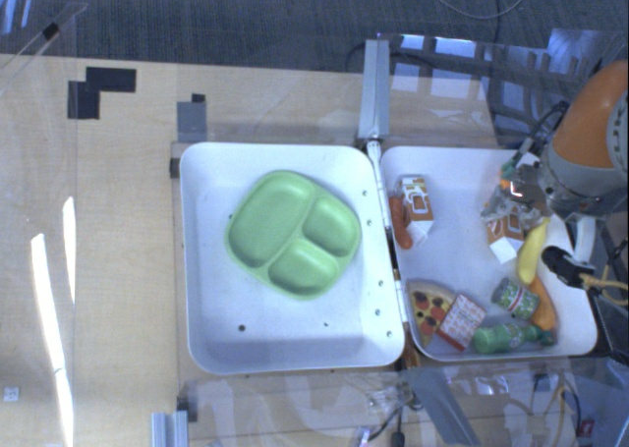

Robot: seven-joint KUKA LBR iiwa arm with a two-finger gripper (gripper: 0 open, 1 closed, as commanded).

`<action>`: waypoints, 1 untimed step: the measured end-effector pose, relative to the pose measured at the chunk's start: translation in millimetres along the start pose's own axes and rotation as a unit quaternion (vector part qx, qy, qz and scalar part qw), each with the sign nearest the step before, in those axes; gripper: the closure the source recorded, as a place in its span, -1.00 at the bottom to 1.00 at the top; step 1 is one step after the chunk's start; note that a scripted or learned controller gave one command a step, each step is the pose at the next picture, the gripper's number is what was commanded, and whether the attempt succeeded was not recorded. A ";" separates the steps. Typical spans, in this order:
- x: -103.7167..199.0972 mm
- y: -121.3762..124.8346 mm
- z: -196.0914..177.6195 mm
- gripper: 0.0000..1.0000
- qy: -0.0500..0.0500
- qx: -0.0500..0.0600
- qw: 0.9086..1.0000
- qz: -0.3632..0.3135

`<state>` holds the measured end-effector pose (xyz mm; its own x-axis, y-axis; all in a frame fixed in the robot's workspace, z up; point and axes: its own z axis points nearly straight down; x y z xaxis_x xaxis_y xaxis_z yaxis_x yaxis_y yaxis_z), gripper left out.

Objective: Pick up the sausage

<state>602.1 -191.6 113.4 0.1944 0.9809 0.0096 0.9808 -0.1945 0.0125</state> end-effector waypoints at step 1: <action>1.4 0.6 -9.6 1.00 0.000 -0.001 1.000 -0.001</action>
<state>602.9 -190.4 123.0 0.1917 0.9814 0.0104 0.9813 -0.1918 0.0137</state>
